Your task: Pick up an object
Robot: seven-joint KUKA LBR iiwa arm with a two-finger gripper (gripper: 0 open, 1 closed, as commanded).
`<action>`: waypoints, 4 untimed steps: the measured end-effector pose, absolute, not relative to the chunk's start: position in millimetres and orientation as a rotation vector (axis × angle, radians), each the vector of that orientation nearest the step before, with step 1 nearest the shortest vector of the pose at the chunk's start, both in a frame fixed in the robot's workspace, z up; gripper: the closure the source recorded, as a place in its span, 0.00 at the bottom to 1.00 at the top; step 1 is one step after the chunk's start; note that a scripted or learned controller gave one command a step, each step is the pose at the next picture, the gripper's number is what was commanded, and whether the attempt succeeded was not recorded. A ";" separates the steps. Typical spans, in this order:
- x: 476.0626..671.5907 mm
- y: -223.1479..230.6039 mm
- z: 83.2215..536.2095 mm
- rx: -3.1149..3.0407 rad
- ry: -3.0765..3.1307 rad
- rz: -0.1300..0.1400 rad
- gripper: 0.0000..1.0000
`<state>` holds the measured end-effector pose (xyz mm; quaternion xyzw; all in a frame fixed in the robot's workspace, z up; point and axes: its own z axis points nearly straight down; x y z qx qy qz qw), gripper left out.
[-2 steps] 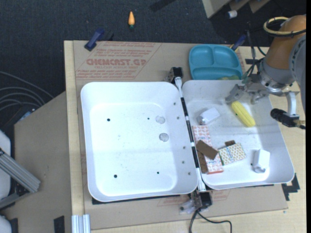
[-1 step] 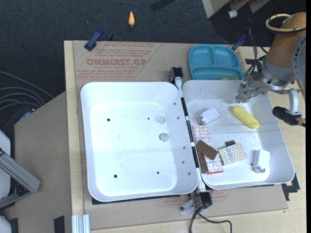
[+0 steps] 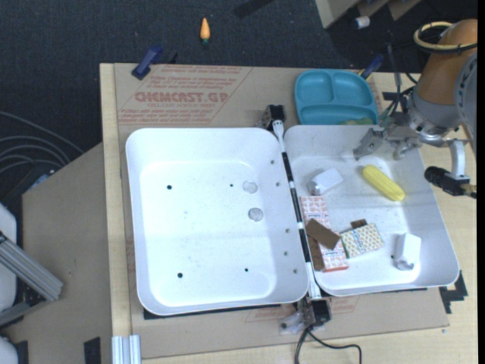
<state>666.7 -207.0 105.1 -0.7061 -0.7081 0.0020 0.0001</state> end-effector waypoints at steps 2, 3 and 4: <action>652.0 -184.6 95.4 -2.221 -2.223 0.001 1.00; 651.9 -184.6 95.2 -2.220 -2.223 0.001 0.00; 657.6 -181.6 84.9 -2.223 -2.223 0.000 0.00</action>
